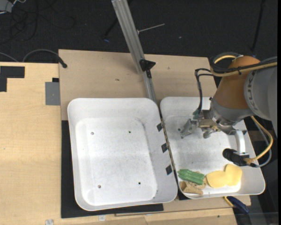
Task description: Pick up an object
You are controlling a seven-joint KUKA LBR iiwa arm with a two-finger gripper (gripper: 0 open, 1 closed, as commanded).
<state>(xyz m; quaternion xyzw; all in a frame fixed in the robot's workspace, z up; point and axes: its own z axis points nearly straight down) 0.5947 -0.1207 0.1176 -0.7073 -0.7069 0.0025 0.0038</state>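
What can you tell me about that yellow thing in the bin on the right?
The yellow thing is pale, smooth and lumpy, and looks soft like foam or rubber. It lies flat in the near corner of the right bin, against the front rim. A green object lies just beside it, with a small tan piece nearby. Nothing is gripping it; the gripper is further back over the bin.

The pincer (195, 130) hangs over the right bin (178, 108). A green object (192, 176) and a yellow object (224, 177) lie at its near edge.
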